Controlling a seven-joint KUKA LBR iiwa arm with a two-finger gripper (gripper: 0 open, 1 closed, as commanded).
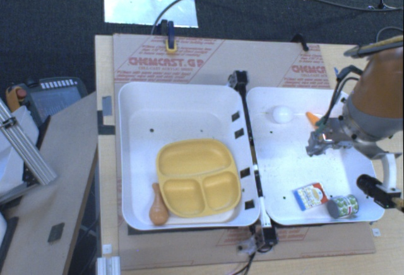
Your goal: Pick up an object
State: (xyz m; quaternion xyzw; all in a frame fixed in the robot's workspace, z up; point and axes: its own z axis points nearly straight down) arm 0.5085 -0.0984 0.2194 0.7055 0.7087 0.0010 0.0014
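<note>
Nearest object: a white ball [281, 115] is lying in the right bin [284, 169], near its far wall, well apart from the other pieces.
Handling of the ball: it is looking light, smooth and round, so it is probably rolling away if it is touched on one side; the gripper should be closing across its middle, from straight above.
Orange piece: a small orange thing [312, 118] is lying just beside the arm, partly covered; its shape is too small to tell.
Carton: a small red, white and blue carton [310, 196] is lying flat near the front wall of the right bin; it is seeming light and a little soft, and its short sides are giving a fair hold.
Can: a small green can [343, 206] is lying on its side just beside the carton, stiff, and likely rolling.
Gripper: the gripper [317, 142] is hanging over the middle of the right bin, between the ball and the carton, holding nothing that is showing; how its tips are standing, one cannot tell.
Left bin: the left bin [183, 110] is carrying a yellow divided plate [199, 177] and a wooden spoon [158, 205] just beside it.
In the way: nothing is blocking the ball; can and carton are crowding each other.
</note>
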